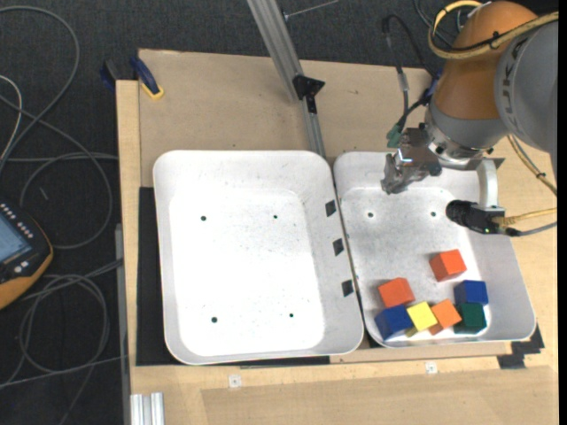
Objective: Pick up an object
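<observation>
Gripper [396,181] — grip state unclear — hangs over the right bin's [372,237] far end, blocks [431,304] well apart.

A robotics lab: plywood bench [221,104] with white bins [177,237], loose cables [53,273], a teach pendant [16,246].

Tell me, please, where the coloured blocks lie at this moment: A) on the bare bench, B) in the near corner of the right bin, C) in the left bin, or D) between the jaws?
B: the coloured blocks cluster in the right bin, toward its near right corner, away from the gripper.
</observation>
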`<state>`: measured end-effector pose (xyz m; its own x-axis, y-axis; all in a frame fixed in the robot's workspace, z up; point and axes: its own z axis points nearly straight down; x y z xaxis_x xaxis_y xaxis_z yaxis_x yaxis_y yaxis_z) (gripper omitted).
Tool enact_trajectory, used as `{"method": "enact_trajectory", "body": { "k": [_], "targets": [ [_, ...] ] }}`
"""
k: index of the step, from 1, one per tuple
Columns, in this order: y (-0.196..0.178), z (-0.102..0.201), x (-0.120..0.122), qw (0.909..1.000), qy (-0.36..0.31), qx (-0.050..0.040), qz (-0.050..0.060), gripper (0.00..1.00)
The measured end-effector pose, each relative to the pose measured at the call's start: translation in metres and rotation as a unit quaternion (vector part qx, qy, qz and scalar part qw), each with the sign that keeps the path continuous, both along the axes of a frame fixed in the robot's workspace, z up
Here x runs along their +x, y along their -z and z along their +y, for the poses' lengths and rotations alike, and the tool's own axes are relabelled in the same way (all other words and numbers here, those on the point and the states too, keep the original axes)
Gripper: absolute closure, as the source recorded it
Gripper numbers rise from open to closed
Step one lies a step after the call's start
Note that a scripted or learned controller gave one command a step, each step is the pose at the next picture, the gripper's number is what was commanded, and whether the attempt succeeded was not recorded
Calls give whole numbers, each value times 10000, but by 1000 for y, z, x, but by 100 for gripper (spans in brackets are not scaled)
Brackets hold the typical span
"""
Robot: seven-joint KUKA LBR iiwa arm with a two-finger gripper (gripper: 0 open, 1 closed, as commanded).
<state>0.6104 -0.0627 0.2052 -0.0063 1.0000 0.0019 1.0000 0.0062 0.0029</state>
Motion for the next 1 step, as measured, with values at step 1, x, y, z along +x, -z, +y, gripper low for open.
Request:
{"method": "enact_trajectory", "body": {
  "k": [1],
  "targets": [
    [-16, 58, 11, 10000, -8, 6, -4, 100]
  ]
}}
